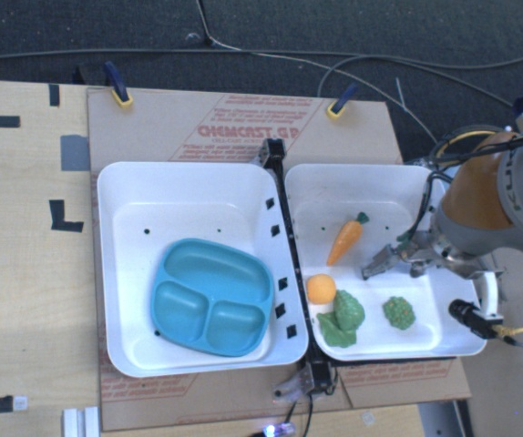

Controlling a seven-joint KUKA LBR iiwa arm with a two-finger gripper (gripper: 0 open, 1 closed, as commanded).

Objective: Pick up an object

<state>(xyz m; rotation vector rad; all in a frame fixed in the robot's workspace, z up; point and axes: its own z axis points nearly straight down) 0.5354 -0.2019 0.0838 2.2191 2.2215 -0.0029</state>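
In the right bin [371,182] lie an orange carrot [344,239] with a green top, a small orange ball [321,289], a leafy green piece [342,317] and a green broccoli floret [398,312]. My gripper [382,264] reaches in from the right and hangs over the bin's middle. It is just right of the carrot and the ball, and above and left of the broccoli. I see nothing held in it. The grey arm with its orange band [476,198] rises behind it at the right edge.
The left bin [125,189] holds a blue divided tray [211,296]. A black divider clip strip [280,235] runs between the bins. Cables [425,208] loop near the arm over the right bin's far right corner. Cardboard [243,121] lies under both bins.
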